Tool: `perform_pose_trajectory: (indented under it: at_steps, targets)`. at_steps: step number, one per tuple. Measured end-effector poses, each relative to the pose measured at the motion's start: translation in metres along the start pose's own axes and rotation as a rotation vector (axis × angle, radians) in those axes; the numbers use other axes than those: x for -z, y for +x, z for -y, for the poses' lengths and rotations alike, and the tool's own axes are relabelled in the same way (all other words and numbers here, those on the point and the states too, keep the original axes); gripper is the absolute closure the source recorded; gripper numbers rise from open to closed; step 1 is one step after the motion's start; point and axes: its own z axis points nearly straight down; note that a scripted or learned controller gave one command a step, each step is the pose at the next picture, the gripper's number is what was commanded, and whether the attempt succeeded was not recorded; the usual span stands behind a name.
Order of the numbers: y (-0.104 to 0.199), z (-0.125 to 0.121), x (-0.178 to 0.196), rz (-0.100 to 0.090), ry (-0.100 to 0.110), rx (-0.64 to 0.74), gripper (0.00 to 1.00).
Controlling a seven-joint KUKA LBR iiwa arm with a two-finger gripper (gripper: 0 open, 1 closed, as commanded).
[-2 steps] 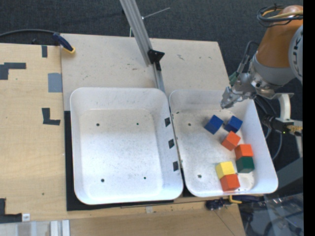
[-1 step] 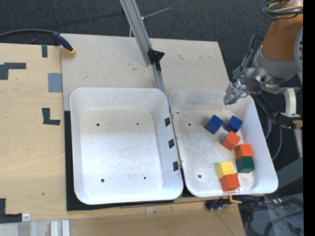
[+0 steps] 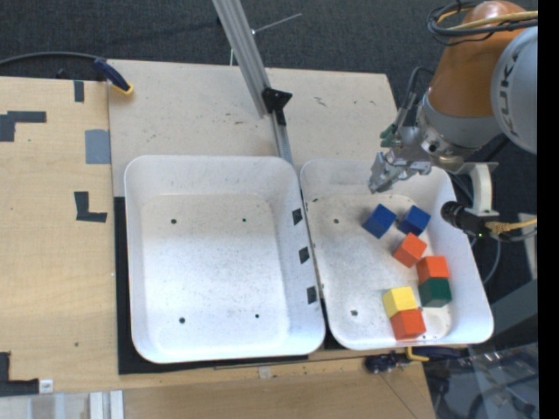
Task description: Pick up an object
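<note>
We see the gripper [image 3: 384, 179] hanging over the far end of the right bin [image 3: 336, 260], just beyond the blocks, arm coming in from the right. We cannot tell how its tip is set; nothing shows held there. Nearest it sits a blue cube [image 3: 379, 221], turned diamond-wise with a corner toward the gripper, no long axis to speak of. Just right of it a second blue cube [image 3: 416, 219], also rotated. Below those an orange cube [image 3: 409, 250], then an orange block [image 3: 432, 268] touching a dark green cube [image 3: 435, 291]. At the near end a yellow cube [image 3: 400, 300] sits against another orange cube [image 3: 408, 323]. All seven lie along the bin's right half, in a loose line running from far to near. The left bin [image 3: 140, 234] sits beside it, rims touching.
</note>
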Motion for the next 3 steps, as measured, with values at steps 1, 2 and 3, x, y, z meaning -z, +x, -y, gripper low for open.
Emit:
perform_pose_trajectory:
  at_steps: [1, 2, 3]
  targets:
    - [0.052, 0.006, -0.009, -0.001, 0.001, 0.001, 1.0]
    - [0.1, 0.001, -0.023, 0.0, 0.001, 0.001, 1.0]
    - [0.164, -0.008, -0.026, -0.001, -0.001, 0.003, 1.0]
